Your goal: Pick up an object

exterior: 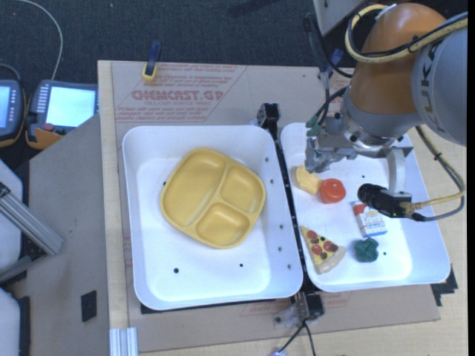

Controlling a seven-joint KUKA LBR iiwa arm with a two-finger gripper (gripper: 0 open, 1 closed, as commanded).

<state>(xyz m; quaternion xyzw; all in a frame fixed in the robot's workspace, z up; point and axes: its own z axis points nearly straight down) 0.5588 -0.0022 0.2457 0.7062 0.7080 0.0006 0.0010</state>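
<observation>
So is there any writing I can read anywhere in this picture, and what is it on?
"CHEMCAST G.P" in red on the brown protective sheet under the bins; the smaller red lines beneath are too blurred to read.
"KU", a partial word, on the grey arm.
The small carton in the right bin bears print too small to read.
The screens at left: unreadable.

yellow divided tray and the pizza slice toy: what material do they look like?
Yellow divided tray: looks like moulded hard plastic, smooth with a soft sheen; rounded compartment ridges and uniform colour suggest it. Pizza slice toy: probably plastic or rubber play food, matte, with flat painted-looking toppings; too small to tell which.
</observation>
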